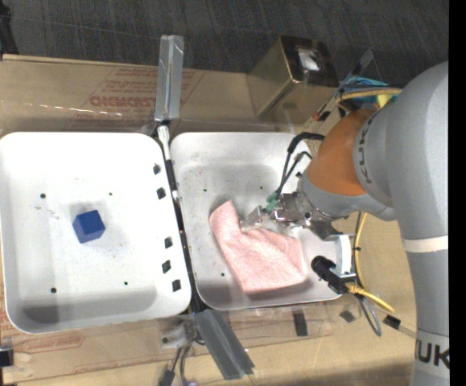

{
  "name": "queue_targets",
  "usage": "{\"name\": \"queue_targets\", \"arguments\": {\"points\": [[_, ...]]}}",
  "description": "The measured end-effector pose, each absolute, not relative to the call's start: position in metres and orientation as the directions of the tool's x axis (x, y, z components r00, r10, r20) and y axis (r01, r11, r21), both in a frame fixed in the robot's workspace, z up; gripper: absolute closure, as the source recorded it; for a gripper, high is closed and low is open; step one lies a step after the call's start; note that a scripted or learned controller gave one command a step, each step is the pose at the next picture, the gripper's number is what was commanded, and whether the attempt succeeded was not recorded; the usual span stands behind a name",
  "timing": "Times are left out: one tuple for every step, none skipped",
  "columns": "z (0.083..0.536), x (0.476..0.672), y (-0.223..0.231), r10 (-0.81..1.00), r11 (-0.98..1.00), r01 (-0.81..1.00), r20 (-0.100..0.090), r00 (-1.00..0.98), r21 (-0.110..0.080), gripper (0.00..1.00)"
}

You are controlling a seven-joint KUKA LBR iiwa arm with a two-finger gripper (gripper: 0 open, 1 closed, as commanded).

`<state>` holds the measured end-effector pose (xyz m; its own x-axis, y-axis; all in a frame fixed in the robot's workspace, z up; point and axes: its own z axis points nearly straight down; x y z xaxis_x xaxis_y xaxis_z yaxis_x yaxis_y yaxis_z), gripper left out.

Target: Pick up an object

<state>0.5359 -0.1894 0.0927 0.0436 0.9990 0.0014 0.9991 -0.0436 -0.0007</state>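
A pink cloth (253, 252) lies in the right bin (216, 167), spread toward its near right corner. My gripper (258, 218) is down at the cloth's upper edge, with the grey arm and its orange band behind it on the right. A small blue cube (88, 225) sits in the left bin (23, 167), left of its middle and far from the gripper.
A metal divider (168, 175) with black clips runs between the two bins. A brown cardboard box (289, 75) stands behind the right bin. Cables (361, 296) hang off the arm near the right bin's near right corner.
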Motion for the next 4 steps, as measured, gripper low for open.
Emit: {"name": "queue_targets", "arguments": {"points": [[0.093,0.562,-0.14,0.983,0.185,0.983,0.0,-0.185,0.001,0.0],[0.091,0.562,-0.101,0.969,0.247,0.969,0.002,-0.247,-0.004,0.0],[0.091,0.544,-0.114,0.958,0.288,0.958,0.003,-0.288,-0.004,0.0],[0.092,0.508,-0.126,0.947,0.322,0.947,0.002,-0.322,-0.001,0.0]]}}
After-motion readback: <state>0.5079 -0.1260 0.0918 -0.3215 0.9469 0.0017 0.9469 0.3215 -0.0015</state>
